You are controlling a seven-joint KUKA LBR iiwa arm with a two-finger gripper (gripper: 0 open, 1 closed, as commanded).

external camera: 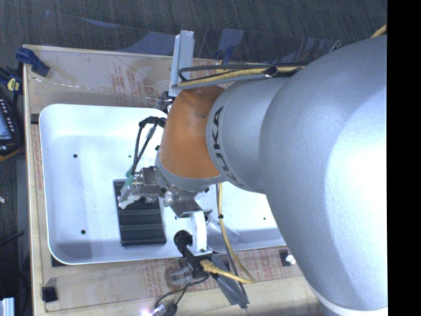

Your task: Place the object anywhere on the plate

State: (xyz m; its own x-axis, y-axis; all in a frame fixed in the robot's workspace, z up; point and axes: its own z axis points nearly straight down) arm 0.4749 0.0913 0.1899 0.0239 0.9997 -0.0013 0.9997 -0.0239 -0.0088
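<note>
The end effector [131,193] sits low in the left bin [59,170], over the top end of a dark ribbed block [141,224]; its grip state cannot be told. The block lies flat near the bin's near wall, long axis running from far to near. Bare white floor spreads to its left. The arm [263,143] covers the bin's right part.

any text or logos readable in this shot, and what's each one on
"KUKA", only partly in view, in dark letters running down the grey arm beside its orange band.
Red print on the bench surround behind the white bin: too blurred to read.
Nothing else legible.
</note>
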